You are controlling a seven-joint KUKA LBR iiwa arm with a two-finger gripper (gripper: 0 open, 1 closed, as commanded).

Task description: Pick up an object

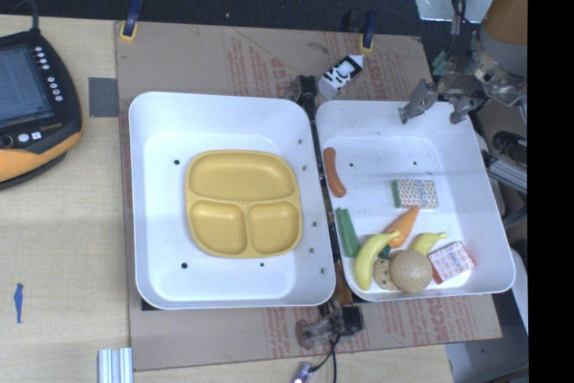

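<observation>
Two white bins side by side on brown board. Left bin (152,193): holds a yellow tray (244,202) with three compartments, lying flat near the middle.

Right bin (466,143): holds the loose items, mostly toward the near end. Sausage (334,171) close to the left wall, lying lengthwise. Green stick (346,231) below it, also along the left wall. Banana (371,254) curved, just beside the green stick, overlapping a cookie (383,274). Carrot (405,225) slanted above the banana's tip. Round tan ball (411,270) touching the cookie. Small yellow piece (429,241) above the ball. Red-and-white packet (450,261) at the near right corner. Patterned packet (414,192) alone, mid-bin.

Gripper (439,105) over the far right corner of the right bin, at its rim, well apart from all items. Fingers (414,106) spread wide, nothing between them. Arm (508,9) entering from the right.

Outside the bins: teach pendant (31,108) on the bench at left; black-and-white tag (341,73) on the board beyond the bins; blue clamps (132,17) on the far edge of the board.
</observation>
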